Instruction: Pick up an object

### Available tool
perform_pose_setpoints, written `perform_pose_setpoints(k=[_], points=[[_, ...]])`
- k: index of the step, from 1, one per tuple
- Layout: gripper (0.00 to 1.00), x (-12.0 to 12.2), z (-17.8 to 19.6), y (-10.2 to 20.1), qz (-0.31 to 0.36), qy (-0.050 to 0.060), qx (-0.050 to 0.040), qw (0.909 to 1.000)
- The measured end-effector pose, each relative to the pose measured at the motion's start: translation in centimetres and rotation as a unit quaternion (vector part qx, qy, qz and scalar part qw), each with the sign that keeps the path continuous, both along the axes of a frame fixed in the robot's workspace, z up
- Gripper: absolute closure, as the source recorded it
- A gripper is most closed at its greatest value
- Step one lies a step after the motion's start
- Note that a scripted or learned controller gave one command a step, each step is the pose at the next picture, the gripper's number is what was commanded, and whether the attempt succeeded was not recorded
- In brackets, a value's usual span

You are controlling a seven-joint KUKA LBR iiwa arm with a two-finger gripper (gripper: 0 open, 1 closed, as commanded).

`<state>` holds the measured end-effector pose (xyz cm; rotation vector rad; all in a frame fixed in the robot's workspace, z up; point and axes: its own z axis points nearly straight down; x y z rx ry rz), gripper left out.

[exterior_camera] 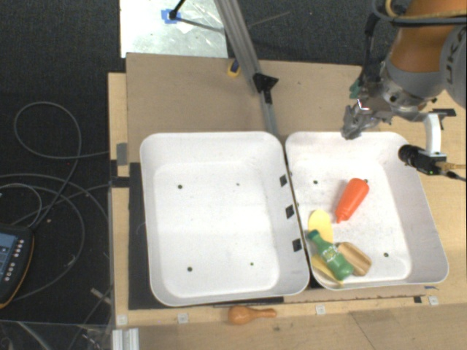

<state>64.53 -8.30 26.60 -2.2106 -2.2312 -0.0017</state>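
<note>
You are looking down at two white bins side by side on a brown bench [190, 93]. The left bin [215, 217] shows bare white floor with a few small dark dots. The right bin [365, 210] holds all the objects you could pick.

An orange carrot [352, 198] lies near the middle of the right bin, tilted, with its thicker end up and to the right. Below and to the left of it sits a yellow piece [320, 224], close to the wall shared with the left bin. A green bottle [330, 256] lies at a slant just under the yellow piece, touching or overlapping it. A tan wooden block [355, 258] rests just beside the bottle on its right, near the front wall of the bin.

The arm [427, 42] comes in from the upper right, with its orange band above the grey wrist. The gripper [354, 126] hangs over the back rim of the right bin, well apart from the carrot and the other objects. You cannot tell from this view how its jaws stand; they are too small and dark to read. Nothing appears between them.

Outside the bins, a small orange-brown pear-shaped thing [250, 313] lies on the bench in front of the left bin. A grey pole [244, 49] slants across the back of the bench. Cables [44, 166] and a handheld controller [14, 261] lie on the dark floor at the left.
</note>
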Motion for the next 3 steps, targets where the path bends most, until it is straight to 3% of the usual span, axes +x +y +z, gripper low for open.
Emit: perform_pose_setpoints(k=[3], points=[[1.0, -3.7, -3.4, 15.0, 0.0, 0.0, 0.0007, 1.0]])
